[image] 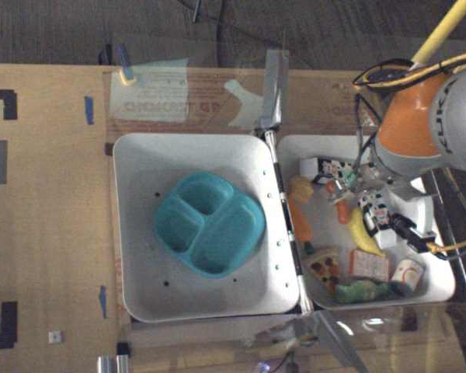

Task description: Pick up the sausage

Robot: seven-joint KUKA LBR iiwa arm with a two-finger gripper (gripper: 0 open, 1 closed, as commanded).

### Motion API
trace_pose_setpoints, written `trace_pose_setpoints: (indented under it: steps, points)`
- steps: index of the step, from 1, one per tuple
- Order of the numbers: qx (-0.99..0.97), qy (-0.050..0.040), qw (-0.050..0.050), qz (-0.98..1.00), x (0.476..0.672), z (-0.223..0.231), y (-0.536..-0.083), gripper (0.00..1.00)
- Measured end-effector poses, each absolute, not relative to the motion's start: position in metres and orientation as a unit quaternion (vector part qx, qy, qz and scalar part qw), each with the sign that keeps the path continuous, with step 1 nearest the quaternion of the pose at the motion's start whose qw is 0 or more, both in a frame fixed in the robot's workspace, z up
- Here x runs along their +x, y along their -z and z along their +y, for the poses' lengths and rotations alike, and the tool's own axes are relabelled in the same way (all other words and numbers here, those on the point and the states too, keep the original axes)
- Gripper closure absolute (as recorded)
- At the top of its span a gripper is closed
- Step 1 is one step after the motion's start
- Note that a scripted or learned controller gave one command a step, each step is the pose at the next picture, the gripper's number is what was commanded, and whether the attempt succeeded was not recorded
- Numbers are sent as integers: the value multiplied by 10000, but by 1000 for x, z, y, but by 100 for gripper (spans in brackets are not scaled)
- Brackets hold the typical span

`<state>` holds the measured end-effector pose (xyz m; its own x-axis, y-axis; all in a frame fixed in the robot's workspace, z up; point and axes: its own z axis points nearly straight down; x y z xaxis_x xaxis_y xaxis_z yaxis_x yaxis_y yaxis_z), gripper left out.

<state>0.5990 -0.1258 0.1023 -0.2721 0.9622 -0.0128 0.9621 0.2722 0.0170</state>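
Gripper [356,183]: low in right bin [441,286], near its 12 o'clock wall, under grey wrist w/ orange band [408,123]. Open or closed: cannot tell, too much clutter and blur there. Nothing visibly held.

Sausage [342,210]: prob. the short reddish piece just at 6 o'clock of gripper, lying flat on bin floor. Close beside, at its 4 o'clock: banana [365,236]. At its 9 o'clock, along the divider side: longer orange carrot-like piece [299,220]. Easy to confuse the two, so ID only tentative.

Reason for pose, as a guess: hovering nearly over target, approach from above, since neighbours leave little side room. Likely needs a short drop toward 6 o'clock.

Rest of right bin: crowded toward 6 o'clock w/ pizza slice [324,267], green soft item [361,291], small printed box [370,265], small round white-and-red item [408,272]. Crowding prob. from random scatter, not arrangement.

Left bin [140,286]: white, shallow, holding a teal divided plate [210,224] at centre, compartments bare.

Surface and room: tan bench [46,231] w/ blue tape bits and black corner marks; dark floor at 12 o'clock; cables looping near arm.
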Motion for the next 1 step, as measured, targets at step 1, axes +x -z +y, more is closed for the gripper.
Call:
trace_pose_setpoints:
  steps: [1]
  points:
    - [5095, -11, 25, 8605, 657, -57, -210, 100]
